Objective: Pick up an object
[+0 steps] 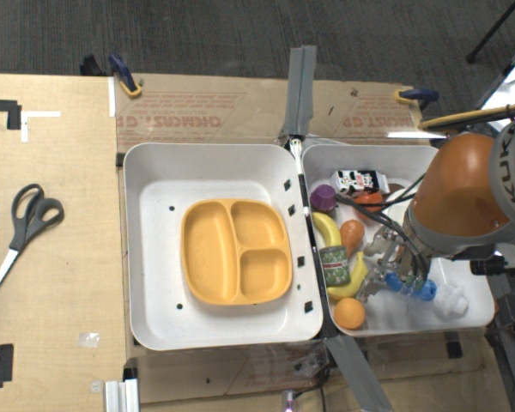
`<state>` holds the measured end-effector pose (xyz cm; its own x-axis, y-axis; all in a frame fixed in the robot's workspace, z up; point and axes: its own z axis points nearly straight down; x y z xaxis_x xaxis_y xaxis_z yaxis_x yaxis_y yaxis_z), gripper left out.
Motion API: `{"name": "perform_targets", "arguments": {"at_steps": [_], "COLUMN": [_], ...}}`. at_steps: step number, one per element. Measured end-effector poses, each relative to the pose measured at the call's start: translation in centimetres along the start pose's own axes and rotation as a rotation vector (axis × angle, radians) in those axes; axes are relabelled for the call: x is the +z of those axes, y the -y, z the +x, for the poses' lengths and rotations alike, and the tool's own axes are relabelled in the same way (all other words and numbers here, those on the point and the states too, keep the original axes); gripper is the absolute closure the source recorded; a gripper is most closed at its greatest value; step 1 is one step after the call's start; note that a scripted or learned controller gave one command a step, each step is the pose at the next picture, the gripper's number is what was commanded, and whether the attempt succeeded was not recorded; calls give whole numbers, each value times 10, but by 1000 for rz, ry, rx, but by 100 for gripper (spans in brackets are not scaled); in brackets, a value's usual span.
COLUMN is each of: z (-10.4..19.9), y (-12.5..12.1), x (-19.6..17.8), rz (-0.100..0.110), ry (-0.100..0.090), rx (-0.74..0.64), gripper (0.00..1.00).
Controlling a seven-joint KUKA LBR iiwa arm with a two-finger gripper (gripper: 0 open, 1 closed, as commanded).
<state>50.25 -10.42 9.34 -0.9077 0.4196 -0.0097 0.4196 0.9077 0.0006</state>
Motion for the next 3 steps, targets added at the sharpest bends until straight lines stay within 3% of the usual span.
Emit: {"name": "perform_targets", "arguments": {"at_steps": [1,2,3], "z": [6,-79,-97], "y": [-3,-18,-27], "x": [0,5,6], "rz": [2,19,50], "ry": [0,-24,-41], "rx": [360,508,638], "gripper": [0,0,0]}}
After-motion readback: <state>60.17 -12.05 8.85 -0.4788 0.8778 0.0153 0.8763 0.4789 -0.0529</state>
